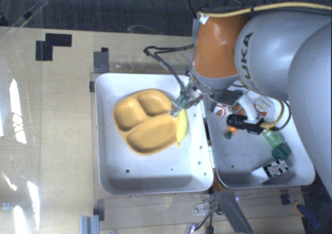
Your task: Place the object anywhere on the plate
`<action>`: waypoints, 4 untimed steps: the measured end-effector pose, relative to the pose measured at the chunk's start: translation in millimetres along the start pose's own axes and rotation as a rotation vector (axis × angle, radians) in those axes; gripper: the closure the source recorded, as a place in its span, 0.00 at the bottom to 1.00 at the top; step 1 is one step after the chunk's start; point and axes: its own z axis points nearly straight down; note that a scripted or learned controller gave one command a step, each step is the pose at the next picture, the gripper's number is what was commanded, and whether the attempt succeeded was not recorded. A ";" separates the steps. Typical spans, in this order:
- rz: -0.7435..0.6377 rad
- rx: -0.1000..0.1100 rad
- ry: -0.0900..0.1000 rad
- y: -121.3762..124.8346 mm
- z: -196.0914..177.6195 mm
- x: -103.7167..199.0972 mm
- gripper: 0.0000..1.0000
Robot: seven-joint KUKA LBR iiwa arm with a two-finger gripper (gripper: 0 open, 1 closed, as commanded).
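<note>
One yellow three-section plate [146, 121] sits in the left bin [111, 176]; a yellow banana-like object [181, 125] lies at its 3 o'clock rim, directly at 6 o'clock of the gripper [181, 101]. Grip state: cannot tell. Right bin [233, 170] holds several small items, uncountable. Arm [270, 41] reads "KUKA".
</note>
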 end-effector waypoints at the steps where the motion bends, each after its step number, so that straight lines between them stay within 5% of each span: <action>1: 0.000 -0.002 -0.001 1.6 -8.5 -1.0 1.00; 2: 0.000 -0.004 -0.001 3.2 -16.8 -2.0 1.00; 3: 0.001 -0.004 -0.001 3.3 -16.8 -2.0 0.00; 4: 0.001 -0.004 -0.001 3.3 -16.9 -2.0 0.00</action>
